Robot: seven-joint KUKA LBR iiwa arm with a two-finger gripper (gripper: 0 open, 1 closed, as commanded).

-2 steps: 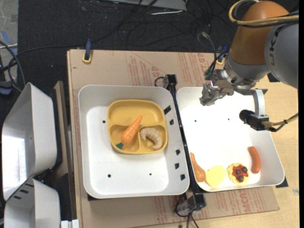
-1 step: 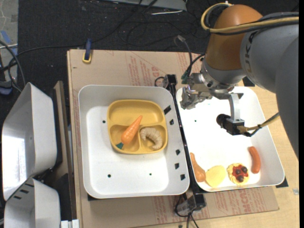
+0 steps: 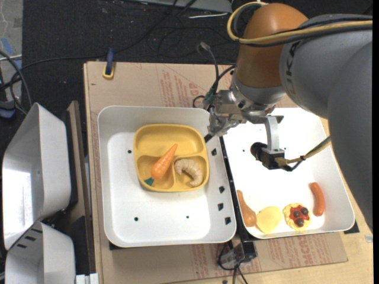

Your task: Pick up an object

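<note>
1. Grey and bulky, the arm [image 3: 331,58] crosses above the far right corner of the right bin [image 3: 278,185], with its orange band [image 3: 266,34] over that bin's far edge.
2. The hand [image 3: 214,129] hangs over the strip where the two bins meet, toward their far edges and just beside the far right corner of the plate [image 3: 169,136]. Nothing shows in its grasp, and I cannot tell whether it is open or closed.
3. The left bin [image 3: 160,223] carries the yellow plate, which sits toward the bin's far right corner and is split into compartments.
4. A carrot [image 3: 164,161] lies slantwise on the plate, its thick end in the near left compartment and its tip pointing toward the far right.
5. A pale, curled shrimp [image 3: 190,171] rests in the near right compartment, just beside the carrot.
6. Four things line the near edge of the right bin, well apart from the hand.
   - A brown drumstick [image 3: 246,209] lies by the near left corner.
   - A pale yellow disc [image 3: 269,219] sits just beside it.
   - A small tart [image 3: 297,215] with red and dark topping comes next.
   - An orange sausage [image 3: 318,199] lies toward the near right corner.
7. The bench [image 3: 148,81] is a brown board under both bins, with a blue-and-yellow clamp [image 3: 108,65] at its far left corner.
</note>
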